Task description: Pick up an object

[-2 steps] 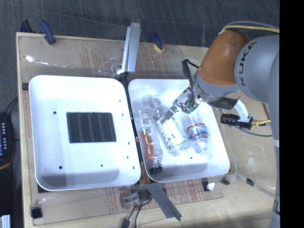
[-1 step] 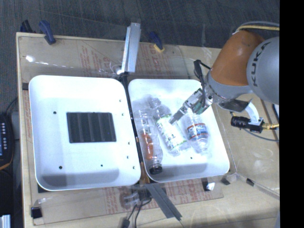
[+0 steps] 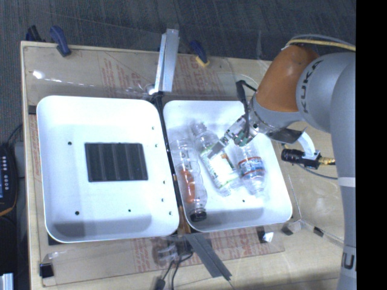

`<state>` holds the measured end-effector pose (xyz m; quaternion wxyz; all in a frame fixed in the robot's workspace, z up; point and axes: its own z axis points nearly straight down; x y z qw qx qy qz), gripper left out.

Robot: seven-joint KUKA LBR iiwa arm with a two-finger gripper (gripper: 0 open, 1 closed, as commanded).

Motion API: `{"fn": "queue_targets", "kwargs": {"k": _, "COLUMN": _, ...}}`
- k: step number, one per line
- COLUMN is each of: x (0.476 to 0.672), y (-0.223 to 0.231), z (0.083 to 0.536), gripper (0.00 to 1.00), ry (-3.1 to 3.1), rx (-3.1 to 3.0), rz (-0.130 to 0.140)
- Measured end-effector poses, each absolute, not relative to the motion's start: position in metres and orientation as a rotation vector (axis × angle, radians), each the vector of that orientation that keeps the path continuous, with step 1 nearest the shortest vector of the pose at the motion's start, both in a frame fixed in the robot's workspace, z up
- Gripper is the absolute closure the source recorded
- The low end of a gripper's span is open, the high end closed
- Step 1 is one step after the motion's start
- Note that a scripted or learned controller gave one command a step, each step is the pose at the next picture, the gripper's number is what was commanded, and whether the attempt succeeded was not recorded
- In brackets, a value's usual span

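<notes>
The gripper (image 3: 237, 136) hangs low in the upper right part of the right bin (image 3: 275, 209), at the end of the grey arm (image 3: 320, 89) that comes in from the right of the frame. Whether it is spread or drawn together I cannot tell (the wrist body covers its tip from this slanted height), and nothing can be seen held in it.

Just below and left of it lies the middle bottle (image 3: 215, 157), clear with a white and green label. Its long axis runs on a diagonal, cap toward the upper left and base toward the lower right of the bin. The gripper sits at the upper right flank of that bottle, close to its shoulder, so the nearest object lies down and to the left of the tool.

Just beside it, below and slightly right, is a smaller bottle (image 3: 252, 173) with a red and blue label, lying more nearly up and down in the frame. Farther left, against the bin's left wall, a third bottle (image 3: 189, 185) with orange contents lies nearly vertical, dark cap at the bottom.

My reading is that a grasp on the middle bottle would need the closing direction set across its diagonal, not along it. The left bin (image 3: 54, 119) holds a dark ridged pad (image 3: 116, 161), well apart from the gripper.
</notes>
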<state>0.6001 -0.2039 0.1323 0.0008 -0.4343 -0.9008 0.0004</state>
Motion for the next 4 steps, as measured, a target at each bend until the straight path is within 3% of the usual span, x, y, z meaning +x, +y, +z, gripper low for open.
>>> {"fn": "queue_targets", "kwargs": {"k": 1, "x": 0.639, "y": -0.202, "z": 0.093, "gripper": 0.00, "ry": -2.858, "rx": -1.306, "rz": 0.001}}
{"fn": "queue_targets", "kwargs": {"k": 2, "x": 0.641, "y": -0.201, "z": 0.105, "gripper": 1.00, "ry": -2.866, "rx": -1.303, "rz": -0.002}}
{"fn": "queue_targets", "kwargs": {"k": 3, "x": 0.626, "y": -0.169, "z": 0.190, "gripper": 1.00, "ry": -2.883, "rx": -1.251, "rz": 0.000}}
{"fn": "queue_targets", "kwargs": {"k": 4, "x": 0.572, "y": -0.211, "z": 0.237, "gripper": 1.00, "ry": -2.688, "rx": -1.627, "rz": 0.002}}
